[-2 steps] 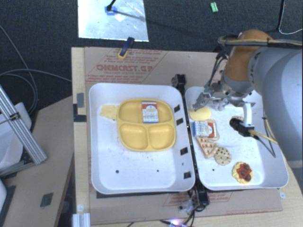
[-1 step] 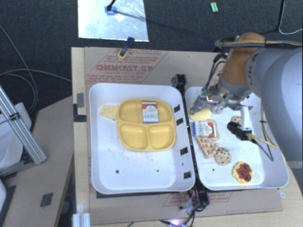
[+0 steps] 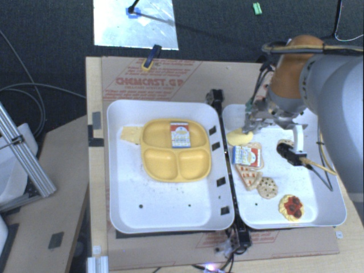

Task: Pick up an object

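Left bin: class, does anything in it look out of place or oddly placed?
Yes. A pale yellow flat piece lies in the left bin, partly tucked under the yellow tray's left edge rather than in a compartment. The small red-and-white carton sits properly inside the top compartment.

A yellow plastic divided plate (image 3: 175,151) sits in a shallow white bin (image 3: 128,203). On it lies a small red and white box (image 3: 180,135). Below the end effector (image 3: 250,124) lie a pale yellow lump (image 3: 239,137), a tan spotted cookie (image 3: 267,187) and a red and yellow round toy (image 3: 292,207).
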`<move>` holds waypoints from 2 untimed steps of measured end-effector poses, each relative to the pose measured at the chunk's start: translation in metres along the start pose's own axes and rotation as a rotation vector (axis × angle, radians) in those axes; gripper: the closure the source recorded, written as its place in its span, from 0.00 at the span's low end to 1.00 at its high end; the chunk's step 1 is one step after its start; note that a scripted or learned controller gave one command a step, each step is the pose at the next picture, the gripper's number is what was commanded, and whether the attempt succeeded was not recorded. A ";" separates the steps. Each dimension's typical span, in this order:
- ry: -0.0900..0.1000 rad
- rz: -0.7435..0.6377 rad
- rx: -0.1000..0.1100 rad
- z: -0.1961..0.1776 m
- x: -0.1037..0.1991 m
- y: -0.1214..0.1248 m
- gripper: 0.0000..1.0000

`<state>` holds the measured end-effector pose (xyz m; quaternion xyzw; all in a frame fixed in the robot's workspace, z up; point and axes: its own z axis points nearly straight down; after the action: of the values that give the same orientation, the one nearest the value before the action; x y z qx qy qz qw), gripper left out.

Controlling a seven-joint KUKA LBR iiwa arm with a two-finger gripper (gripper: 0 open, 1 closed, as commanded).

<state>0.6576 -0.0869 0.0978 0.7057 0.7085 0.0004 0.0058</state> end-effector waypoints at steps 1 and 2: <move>0.006 -0.002 0.005 0.002 0.004 -0.001 0.00; 0.007 0.002 0.008 0.013 0.002 -0.008 0.00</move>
<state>0.6495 -0.0852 0.0845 0.7065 0.7077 0.0000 0.0007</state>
